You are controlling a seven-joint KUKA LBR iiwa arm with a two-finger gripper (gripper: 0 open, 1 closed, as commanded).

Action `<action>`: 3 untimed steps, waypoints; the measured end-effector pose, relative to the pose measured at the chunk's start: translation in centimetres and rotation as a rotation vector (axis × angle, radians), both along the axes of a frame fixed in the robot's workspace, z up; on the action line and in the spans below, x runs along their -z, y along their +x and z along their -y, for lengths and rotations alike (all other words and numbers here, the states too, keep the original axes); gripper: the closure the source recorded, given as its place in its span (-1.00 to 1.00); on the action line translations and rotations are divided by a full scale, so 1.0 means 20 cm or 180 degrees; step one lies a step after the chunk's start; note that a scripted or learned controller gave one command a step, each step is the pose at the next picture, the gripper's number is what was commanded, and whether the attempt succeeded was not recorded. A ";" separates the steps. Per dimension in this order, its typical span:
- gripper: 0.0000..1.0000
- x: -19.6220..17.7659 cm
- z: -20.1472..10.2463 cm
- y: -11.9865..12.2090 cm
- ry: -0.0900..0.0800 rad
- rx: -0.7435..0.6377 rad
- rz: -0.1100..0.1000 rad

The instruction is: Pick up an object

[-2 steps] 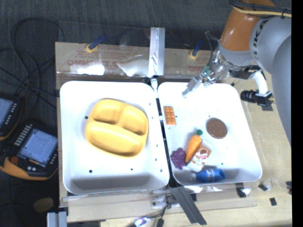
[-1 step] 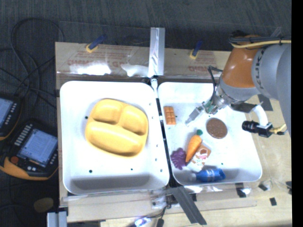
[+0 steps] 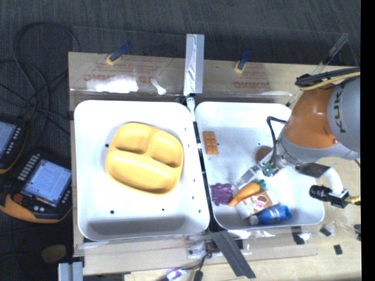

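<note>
In the right bin [image 3: 234, 127] an orange carrot [image 3: 244, 194] with a green top lies beside a purple grape bunch [image 3: 221, 192]. A small printed packet [image 3: 258, 204] and a blue bottle [image 3: 273, 215] lie just in front of the carrot. An orange wafer [image 3: 210, 143] sits near the bin's left wall. My gripper [image 3: 259, 170] hangs low in the bin, right above the carrot's green end. The arm's orange band [image 3: 309, 127] rises behind it and hides part of the bin's right side.
The left bin [image 3: 88, 215] holds a large yellow bread-shaped object [image 3: 144, 157]. A metal divider [image 3: 194, 63] stands between the bins at the back. Handheld pendants [image 3: 41, 183] and cables lie on the floor at the left.
</note>
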State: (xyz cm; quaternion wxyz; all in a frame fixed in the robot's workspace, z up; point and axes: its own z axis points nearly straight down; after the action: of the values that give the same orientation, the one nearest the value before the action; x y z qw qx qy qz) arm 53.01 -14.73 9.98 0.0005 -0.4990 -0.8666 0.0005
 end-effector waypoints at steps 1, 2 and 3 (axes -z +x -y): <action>-1.00 0.04 -0.06 -0.20 -0.0019 0.0357 0.0073; 1.00 -0.01 -0.06 -0.18 -0.0009 0.0360 0.0096; 1.00 -0.49 -0.36 -0.08 -0.0003 0.0591 -0.0001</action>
State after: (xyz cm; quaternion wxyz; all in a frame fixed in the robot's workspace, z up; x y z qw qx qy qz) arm 51.32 -7.52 19.74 0.0004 -0.5772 -0.8166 0.0010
